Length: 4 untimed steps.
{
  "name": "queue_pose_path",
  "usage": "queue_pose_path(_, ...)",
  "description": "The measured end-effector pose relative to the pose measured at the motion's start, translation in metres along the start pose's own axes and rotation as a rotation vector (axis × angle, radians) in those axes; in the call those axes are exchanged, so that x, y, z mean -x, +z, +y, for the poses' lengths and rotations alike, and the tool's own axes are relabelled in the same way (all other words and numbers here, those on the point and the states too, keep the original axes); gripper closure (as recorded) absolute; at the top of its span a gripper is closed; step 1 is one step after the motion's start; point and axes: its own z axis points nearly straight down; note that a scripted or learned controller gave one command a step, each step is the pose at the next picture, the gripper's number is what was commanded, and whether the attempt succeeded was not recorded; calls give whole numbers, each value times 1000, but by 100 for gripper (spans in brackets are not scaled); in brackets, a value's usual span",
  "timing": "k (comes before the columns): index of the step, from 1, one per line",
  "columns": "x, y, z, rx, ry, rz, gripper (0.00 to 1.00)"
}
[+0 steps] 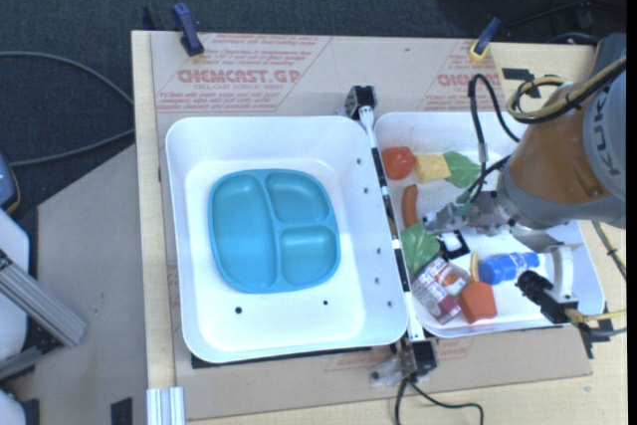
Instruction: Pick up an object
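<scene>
One pincer [450, 232] low among right-bin clutter [448, 286]

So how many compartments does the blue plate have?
3. The blue plate in the left bin has one long compartment on its left side and two smaller ones stacked on its right side.

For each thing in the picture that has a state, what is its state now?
Blue plate: lying flat in the left bin, compartments bare.
Right bin: holds a cluster of small things.
Hot dog: lying in the right bin.
Blue bottle: lying on its side.
Gripper: low over the right bin's items.
</scene>
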Motion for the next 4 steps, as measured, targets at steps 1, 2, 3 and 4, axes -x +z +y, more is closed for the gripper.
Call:
queue_pose_path(1,42,1,-18,-17,-10,17,0)
queue_pose_path(2,38,-60,74,-55,-10,20,0)
queue_pose_path(3,28,14,18,-57,-9,20,0)
queue_pose_path(4,28,4,20,-53,-9,20,100)
